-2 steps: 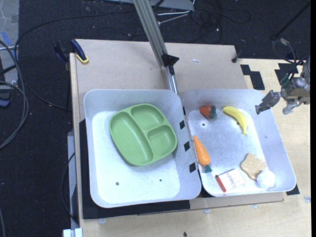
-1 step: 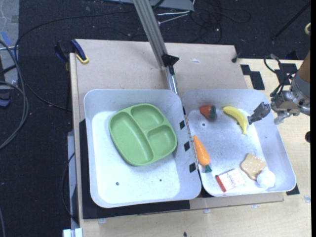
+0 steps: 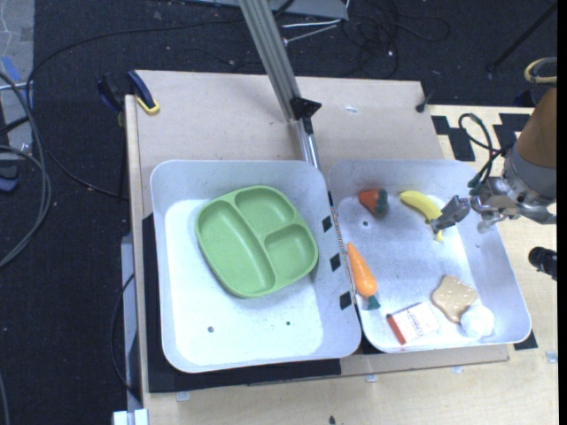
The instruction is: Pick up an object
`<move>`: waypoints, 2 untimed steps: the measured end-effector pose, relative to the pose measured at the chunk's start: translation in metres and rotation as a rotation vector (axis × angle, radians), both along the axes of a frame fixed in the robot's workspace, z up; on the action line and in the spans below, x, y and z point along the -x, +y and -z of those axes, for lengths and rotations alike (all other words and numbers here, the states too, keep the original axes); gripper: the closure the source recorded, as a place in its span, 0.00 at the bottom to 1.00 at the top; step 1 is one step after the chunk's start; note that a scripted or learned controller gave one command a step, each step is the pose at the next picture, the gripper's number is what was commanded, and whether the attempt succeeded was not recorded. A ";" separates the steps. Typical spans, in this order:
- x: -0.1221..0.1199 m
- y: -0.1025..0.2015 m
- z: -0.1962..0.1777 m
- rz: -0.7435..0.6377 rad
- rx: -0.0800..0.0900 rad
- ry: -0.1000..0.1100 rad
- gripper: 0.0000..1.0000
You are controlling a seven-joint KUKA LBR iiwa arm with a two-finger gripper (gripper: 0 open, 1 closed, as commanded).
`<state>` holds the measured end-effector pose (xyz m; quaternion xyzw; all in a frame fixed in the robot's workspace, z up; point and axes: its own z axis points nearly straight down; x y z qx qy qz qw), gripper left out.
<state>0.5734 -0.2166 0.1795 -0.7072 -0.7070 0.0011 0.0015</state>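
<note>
The right bin [image 3: 496, 264] holds several small things. A yellow banana [image 3: 420, 204] lies near its back, with a red and green strawberry [image 3: 374, 201] to its left. An orange carrot [image 3: 361, 271] lies along the bin's left edge. A tan piece of toast [image 3: 454, 297], a white ball [image 3: 478, 322] and a red and white box [image 3: 415, 322] sit at the front. My gripper [image 3: 468, 215] hangs just right of the banana's end, open, with nothing between its fingers.
The left bin [image 3: 177, 317] bears a green divided plate [image 3: 257, 239]. A metal pole [image 3: 275, 51] slants down to the back edge between the bins. The arm's wrist [image 3: 536, 175] stands over the right bin's far right rim.
</note>
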 end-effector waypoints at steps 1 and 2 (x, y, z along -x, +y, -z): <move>0.000 -0.003 0.043 0.001 0.000 -0.001 0.00; -0.002 -0.003 0.031 -0.001 0.003 -0.006 1.00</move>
